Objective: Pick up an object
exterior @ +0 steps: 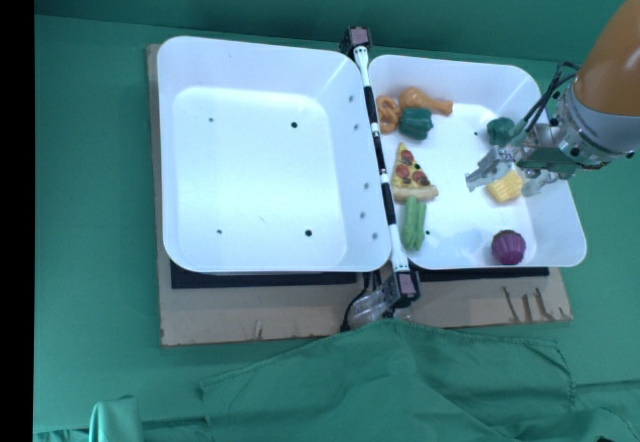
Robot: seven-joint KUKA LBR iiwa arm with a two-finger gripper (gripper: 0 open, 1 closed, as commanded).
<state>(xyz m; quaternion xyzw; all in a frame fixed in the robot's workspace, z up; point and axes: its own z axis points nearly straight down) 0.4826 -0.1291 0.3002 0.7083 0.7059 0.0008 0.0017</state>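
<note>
I see arm reaching in from right, wrist low over right bin [560, 230]. Gripper [508, 177] fingers spread wide, straddling yellow corn [504, 188], not clamped.

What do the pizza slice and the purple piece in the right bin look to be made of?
Pizza slice: probably moulded plastic toy food; flat painted colours, red dots on yellow, with a crisp outline.
Purple piece: likely plastic or rubber as well; uniform magenta, rounded, faint ridges, with a dull sheen.
Right bin: smooth glossy white, seemingly plastic; light glares off its floor.

Orange-banded grey arm [610, 80] — black cables
</note>
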